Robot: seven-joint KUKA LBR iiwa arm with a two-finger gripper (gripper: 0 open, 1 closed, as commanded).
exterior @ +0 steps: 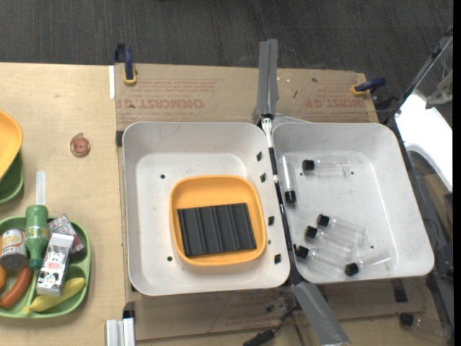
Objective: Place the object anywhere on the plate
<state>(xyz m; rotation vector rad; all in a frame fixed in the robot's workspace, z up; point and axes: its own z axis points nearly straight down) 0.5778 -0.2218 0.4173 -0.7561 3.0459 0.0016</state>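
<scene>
An orange square plate (216, 187) lies in the middle of the left white bin (144, 157). A black ribbed rectangular object (217, 229) rests flat on the plate, covering most of its inner area. Several clear tubes with black caps lie in the right white bin (385, 157): one (328, 166) near the back, one (288, 182) along the left wall, and others (338, 229) towards the front.
On the wooden table at the left are a green plate (75, 294) with toy food and bottles, an orange bowl (7, 146) at the edge, and a small pink disc (80, 145). A grey post (267, 78) rises behind the gap between the bins. Clamps (127, 65) hold the cardboard.
</scene>
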